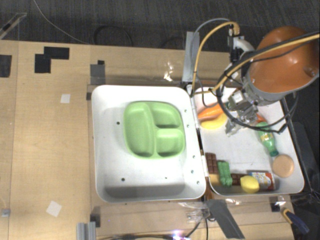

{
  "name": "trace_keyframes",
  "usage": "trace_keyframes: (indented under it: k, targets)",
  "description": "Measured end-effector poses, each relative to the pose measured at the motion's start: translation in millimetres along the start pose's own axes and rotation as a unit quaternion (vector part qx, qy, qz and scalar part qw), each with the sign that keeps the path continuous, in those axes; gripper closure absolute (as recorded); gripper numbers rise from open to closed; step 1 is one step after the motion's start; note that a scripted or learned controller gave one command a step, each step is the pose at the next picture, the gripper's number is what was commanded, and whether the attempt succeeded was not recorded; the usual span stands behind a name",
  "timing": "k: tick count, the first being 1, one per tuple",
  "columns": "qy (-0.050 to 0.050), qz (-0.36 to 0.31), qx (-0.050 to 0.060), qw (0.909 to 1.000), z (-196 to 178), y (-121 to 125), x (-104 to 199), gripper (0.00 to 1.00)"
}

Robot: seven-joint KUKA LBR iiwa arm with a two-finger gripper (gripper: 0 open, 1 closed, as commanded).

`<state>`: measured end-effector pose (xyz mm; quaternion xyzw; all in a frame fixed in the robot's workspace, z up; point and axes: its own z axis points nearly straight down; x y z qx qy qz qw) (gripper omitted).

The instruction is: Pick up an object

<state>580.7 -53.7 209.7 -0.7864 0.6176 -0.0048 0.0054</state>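
Note:
My gripper (234,126) hangs over the upper middle of the right bin (298,184), below the grey wrist and its orange band (282,59). Just left of it lie an orange carrot-like piece (210,113) and a yellow piece (212,124), close to the gripper's tip; whether they touch it is unclear. A green bottle (268,142) lies to its right. Along the bin's front sit a tan round disc (283,166), a red and white box (262,176), a yellow lemon (249,184), a green block (224,174) and a brown chocolate bar (212,164).
The left bin (107,184) holds a green divided plate (152,129). Cables (210,39) loop from the arm over the right bin's back edge. A metal bracket (189,54) stands between the bins at the back.

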Motion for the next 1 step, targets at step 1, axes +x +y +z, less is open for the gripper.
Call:
trace_keyframes:
  k: [1]
  targets:
    - [-0.002,-0.231,-0.006,0.9729,18.7,97.3,38.6,1.00]
